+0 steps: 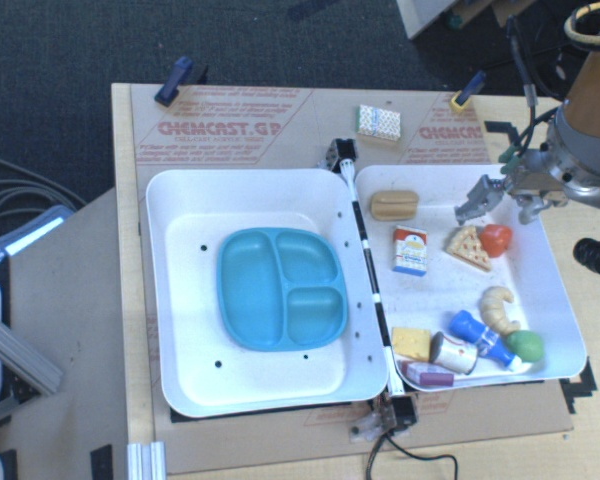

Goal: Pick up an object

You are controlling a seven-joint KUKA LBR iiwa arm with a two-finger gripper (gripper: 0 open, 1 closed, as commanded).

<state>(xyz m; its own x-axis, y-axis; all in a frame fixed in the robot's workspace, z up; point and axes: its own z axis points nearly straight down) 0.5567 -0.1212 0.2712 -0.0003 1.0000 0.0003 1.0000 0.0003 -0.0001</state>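
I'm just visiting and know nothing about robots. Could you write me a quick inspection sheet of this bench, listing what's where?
Surface: bench covered with printed brown sheet, bearing two white bins side by side.
Job's things: right bin holds a bread roll, small red and white carton, pizza slice, red piece, croissant, cheese block, blue piece, green piece.
Clutter: blue divided plate in left bin; small box on bench behind.
Grippers: gripper over right bin's far side, near the pizza slice; nothing seen held.
Cables: grey cables on floor, left.
Surroundings: dark carpet.
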